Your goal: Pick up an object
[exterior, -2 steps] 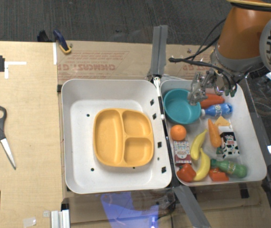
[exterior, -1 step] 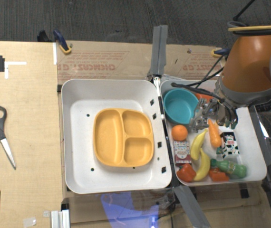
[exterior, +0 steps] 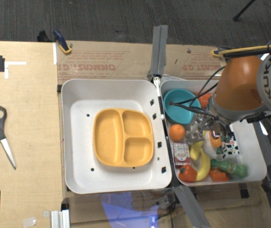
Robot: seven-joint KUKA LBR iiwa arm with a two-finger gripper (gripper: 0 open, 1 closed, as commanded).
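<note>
Against the right bin's (exterior: 256,141) crowded middle hangs the hand (exterior: 207,129).

One fixed camera looks down, seemingly slightly slanted, on both bins (exterior: 69,141) from mid-height.

A banana (exterior: 201,161), an orange (exterior: 177,132), a teal bowl (exterior: 179,105) and a green bottle (exterior: 230,168) crowd the right bin (exterior: 256,148), clustered beneath and around the gripper (exterior: 207,129).
</note>
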